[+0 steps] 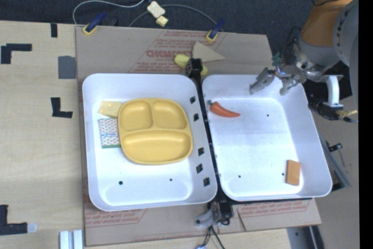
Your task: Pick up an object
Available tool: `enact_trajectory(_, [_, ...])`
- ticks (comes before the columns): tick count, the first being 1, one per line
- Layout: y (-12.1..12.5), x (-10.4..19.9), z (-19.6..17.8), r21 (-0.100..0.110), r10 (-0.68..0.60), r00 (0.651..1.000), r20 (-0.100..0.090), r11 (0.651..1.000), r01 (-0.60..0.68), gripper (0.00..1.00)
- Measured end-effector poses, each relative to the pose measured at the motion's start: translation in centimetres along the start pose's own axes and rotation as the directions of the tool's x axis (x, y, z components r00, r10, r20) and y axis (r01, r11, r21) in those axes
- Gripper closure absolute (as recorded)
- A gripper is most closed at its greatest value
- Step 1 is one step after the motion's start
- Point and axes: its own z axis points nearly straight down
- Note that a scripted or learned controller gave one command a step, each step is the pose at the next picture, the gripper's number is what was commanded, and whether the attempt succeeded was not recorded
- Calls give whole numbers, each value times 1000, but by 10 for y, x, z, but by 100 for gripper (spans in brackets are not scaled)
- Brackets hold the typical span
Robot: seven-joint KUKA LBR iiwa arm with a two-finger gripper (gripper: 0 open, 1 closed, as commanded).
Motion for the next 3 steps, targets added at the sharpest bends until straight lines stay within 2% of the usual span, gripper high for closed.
enact_trajectory(1, [1,54,104,-3,-5,1000,4,1000,5,0])
enact_trajectory(2, [-68,71,97,-17,10,1000,18,1000,-10,0])
enact_trajectory(3, [-24,141,-5,-14,-8,1000,-2,1000,8,0])
